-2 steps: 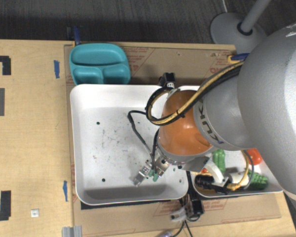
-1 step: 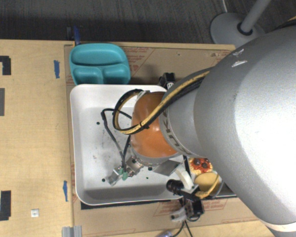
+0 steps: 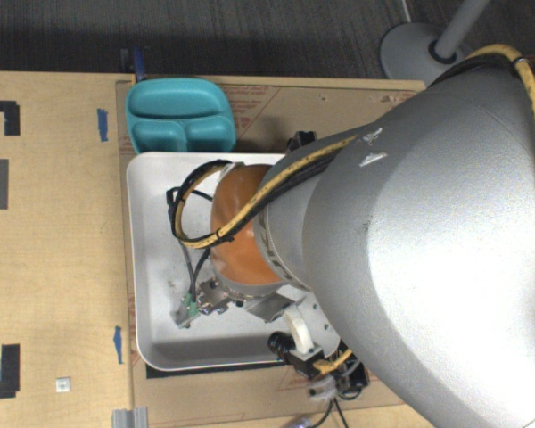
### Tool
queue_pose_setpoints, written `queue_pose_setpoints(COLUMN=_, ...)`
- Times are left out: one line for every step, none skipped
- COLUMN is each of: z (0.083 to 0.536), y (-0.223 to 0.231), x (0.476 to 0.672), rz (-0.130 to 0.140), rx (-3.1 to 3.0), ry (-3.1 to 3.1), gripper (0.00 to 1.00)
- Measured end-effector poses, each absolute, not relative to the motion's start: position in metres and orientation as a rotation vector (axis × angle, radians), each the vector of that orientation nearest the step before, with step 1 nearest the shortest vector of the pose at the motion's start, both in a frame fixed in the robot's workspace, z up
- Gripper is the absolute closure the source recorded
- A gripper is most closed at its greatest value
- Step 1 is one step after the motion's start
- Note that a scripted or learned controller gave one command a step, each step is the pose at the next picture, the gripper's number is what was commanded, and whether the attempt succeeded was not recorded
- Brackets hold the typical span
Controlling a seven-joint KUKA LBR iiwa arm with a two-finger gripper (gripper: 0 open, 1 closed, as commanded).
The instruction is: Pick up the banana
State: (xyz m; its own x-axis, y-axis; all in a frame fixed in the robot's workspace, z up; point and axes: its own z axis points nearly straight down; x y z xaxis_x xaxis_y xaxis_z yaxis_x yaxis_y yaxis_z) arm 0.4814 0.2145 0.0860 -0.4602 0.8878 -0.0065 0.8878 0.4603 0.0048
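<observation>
My grey arm with its orange band (image 3: 241, 226) reaches in from the right and hangs over the white bin (image 3: 152, 266), covering most of its floor. The wrist hardware and cables (image 3: 196, 301) sit low over the bin's lower middle. The arm's body hides the gripper's fingertips and whatever lies under it. I see no yellow banana on the bare parts of the bin floor along its left side.
A teal plastic tray (image 3: 180, 114) stands just beyond the bin's far edge. The tan bench (image 3: 53, 239) stretches to the left with black and blue tape marks. A grey stand base (image 3: 415, 52) sits at the top right.
</observation>
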Motion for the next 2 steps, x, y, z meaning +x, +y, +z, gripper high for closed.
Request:
queue_pose_setpoints(z=0.149, y=0.217, x=0.479, rz=0.0, rx=2.053, ry=2.377, gripper=0.0)
queue_pose_setpoints(z=0.1, y=0.22, x=0.478, rz=-0.006, rx=2.28, ry=2.165, gripper=0.0)
